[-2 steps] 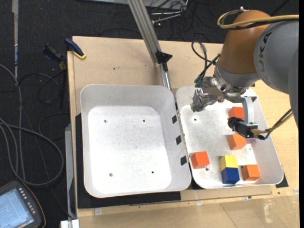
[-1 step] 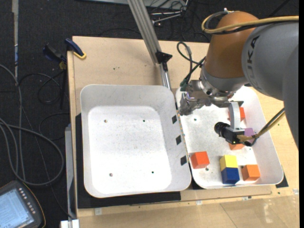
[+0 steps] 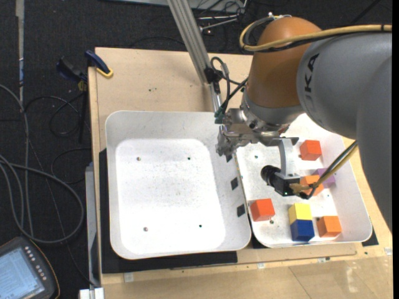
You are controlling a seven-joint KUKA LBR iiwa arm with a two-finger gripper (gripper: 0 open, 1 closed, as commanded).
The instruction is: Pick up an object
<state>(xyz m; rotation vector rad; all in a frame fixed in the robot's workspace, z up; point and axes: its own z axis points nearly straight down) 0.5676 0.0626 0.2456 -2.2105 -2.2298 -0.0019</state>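
My gripper (image 3: 226, 147) hangs over the seam between the two bins, at the left rim of the right bin (image 3: 356, 195). Nothing shows between its tips. Loose blocks lie in the right bin. An orange cube (image 3: 310, 149) sits toward the back right. Another orange cube (image 3: 262, 208) rests near the front left. A yellow block (image 3: 300, 212) touches a blue block (image 3: 302, 229) at the front, with a third orange block (image 3: 328, 226) beside them. A purple piece (image 3: 328, 179) and a small orange piece (image 3: 310, 184) lie partly hidden behind the wrist cable.
The left bin (image 3: 118, 167) stands beside the right one, their rims meeting under the gripper. The grey arm and its orange band (image 3: 280, 67) cover the back of the right bin. Blue clamps (image 3: 93, 60) sit at the bench's far left corner.
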